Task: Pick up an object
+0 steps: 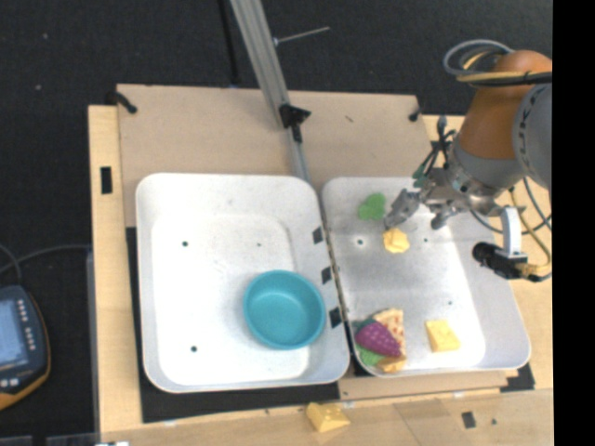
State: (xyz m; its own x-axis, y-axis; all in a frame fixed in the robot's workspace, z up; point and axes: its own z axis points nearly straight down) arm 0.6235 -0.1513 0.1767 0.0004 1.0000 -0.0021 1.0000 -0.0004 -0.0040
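Currently the hand hangs over the right shallow white plastic bin, its two fingers spread wide and holding nothing. The small yellow rounded toy piece lies on the bin floor just below and slightly left of the fingertips, apparently not yet touched. A good grasp would centre the fingers astride the piece, descend straight, then close before lifting.
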